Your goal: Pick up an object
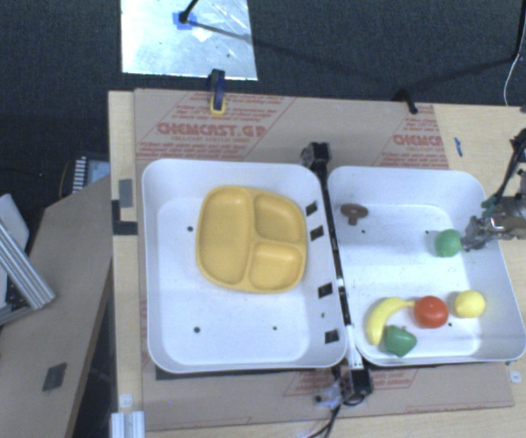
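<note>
Green pepper (398,340), banana (383,316), tomato (431,311), lemon (468,304) lie well below end effector (476,234). Green ball (447,243) sits just left of it, touching or not unclear; finger state unclear.

Illumination is even and fairly bright across the middle of the frame. The two white bins (167,336) read slightly bluish, with mild glare on their floors and no blown-out areas. Shadows are soft and short, seen under the yellow plate (249,240) at centre left. A reflective sheet (188,26) at upper left shows patchy sheen. The dark floor along the top holds little detail. Overall sharpness is moderate; fine edges are soft, and the gripper (476,234) at right edge is blurred.
</note>
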Motion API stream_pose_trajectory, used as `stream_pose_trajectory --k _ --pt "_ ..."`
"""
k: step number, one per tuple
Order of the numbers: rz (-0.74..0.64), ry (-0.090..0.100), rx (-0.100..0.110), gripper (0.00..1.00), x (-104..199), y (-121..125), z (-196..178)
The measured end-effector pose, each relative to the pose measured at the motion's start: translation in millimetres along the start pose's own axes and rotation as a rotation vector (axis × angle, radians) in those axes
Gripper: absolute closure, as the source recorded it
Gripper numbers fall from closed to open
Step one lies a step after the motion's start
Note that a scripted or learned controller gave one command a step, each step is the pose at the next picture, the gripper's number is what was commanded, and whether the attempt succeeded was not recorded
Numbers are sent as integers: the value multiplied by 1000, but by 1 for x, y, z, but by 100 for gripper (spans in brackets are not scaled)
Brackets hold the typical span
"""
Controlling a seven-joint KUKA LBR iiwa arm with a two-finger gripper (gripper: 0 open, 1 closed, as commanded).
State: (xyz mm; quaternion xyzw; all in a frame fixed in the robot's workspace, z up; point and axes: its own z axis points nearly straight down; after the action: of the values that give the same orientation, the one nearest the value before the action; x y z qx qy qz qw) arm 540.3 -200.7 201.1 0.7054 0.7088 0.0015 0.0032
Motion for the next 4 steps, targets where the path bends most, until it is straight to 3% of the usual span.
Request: stream_pose_trajectory --k 1,3,4 --pt "0 0 0 100 -1 2 -54" --pt "-6 4 5 100 97 21 -34" --pt "-5 3 5 100 146 30 -42"
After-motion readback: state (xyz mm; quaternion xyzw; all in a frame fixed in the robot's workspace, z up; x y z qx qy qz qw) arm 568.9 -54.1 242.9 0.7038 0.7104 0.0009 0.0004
